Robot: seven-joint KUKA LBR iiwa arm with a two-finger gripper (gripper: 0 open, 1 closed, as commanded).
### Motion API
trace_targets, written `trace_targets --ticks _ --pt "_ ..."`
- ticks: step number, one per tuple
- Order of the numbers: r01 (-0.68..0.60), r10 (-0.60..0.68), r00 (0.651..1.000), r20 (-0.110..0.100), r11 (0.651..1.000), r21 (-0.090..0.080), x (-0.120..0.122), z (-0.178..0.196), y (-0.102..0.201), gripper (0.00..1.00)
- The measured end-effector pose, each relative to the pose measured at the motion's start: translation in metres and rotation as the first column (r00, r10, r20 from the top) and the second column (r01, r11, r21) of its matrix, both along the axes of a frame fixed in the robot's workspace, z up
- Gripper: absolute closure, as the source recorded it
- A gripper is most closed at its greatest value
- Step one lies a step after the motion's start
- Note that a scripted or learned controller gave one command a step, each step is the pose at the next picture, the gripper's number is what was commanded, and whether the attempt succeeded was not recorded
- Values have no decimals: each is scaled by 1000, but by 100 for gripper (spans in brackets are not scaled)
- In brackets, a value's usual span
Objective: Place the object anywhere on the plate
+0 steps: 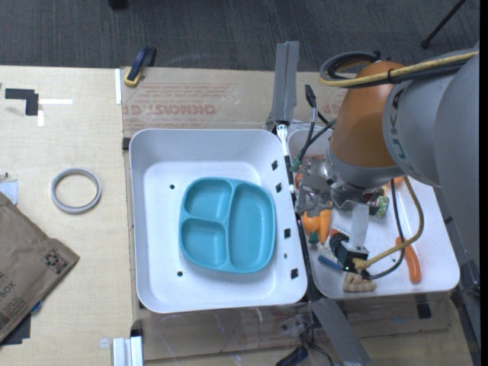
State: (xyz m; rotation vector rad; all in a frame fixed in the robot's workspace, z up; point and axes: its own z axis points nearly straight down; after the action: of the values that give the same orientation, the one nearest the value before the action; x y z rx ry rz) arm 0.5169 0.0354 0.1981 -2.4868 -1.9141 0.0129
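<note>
Claw [319, 204], state untellable, sits just above an orange toy carrot [317, 226], likely light, stiff and slick; pinch it mid-shaft.

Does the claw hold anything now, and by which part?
It cannot be told. The claw is low in the right bin, near an orange piece, and the arm covers its grip.
</note>
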Motion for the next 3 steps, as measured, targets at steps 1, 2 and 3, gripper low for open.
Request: trace_targets --ticks 1,2,3 --pt "-161 161 987 4 987 2 -40 -8 15 100" --pt "-359 359 933 5 933 1 -19 -7 79 100" --pt "-486 486 874 5 874 3 -25 -7 -11 100"
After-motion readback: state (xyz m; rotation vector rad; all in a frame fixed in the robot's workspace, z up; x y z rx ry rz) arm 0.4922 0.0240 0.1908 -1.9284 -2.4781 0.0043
